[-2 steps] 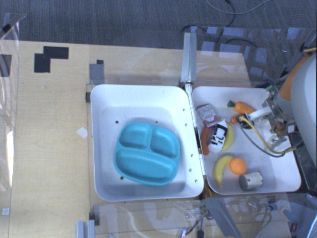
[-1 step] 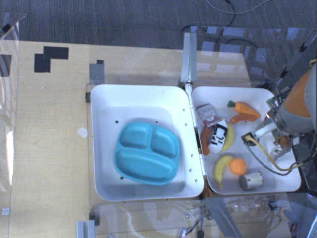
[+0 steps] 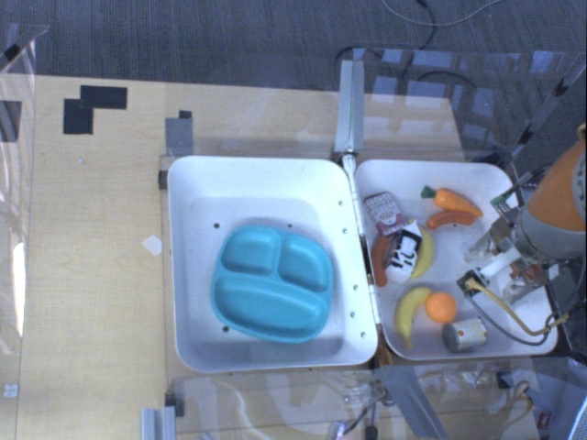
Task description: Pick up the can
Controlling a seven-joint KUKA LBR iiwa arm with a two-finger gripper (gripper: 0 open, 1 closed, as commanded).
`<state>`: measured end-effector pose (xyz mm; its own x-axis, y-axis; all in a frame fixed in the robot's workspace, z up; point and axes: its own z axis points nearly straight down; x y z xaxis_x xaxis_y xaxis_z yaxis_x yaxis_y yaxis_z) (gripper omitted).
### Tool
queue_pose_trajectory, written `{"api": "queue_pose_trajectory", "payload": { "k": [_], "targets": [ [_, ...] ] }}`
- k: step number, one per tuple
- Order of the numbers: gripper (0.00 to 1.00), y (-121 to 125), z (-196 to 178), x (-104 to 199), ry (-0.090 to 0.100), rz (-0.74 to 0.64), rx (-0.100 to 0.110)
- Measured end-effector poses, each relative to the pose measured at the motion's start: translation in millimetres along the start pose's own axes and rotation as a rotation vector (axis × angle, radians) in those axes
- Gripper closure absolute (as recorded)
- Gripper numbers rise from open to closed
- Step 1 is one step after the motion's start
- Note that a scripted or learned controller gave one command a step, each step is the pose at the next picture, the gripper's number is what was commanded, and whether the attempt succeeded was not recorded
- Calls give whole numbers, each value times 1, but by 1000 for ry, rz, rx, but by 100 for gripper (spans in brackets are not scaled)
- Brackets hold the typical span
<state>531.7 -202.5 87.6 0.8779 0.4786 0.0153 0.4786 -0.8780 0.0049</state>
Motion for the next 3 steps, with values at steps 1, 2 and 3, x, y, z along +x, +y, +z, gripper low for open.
{"api": "queue_pose_trajectory", "payload": {
  "k": [1, 2, 3],
  "targets": [
    [0, 22, -9, 87, -14, -87, 5],
    [0, 52, 1, 107, -22, 174, 27],
    [0, 45, 3, 78, -11, 167, 2]
  ]
}}
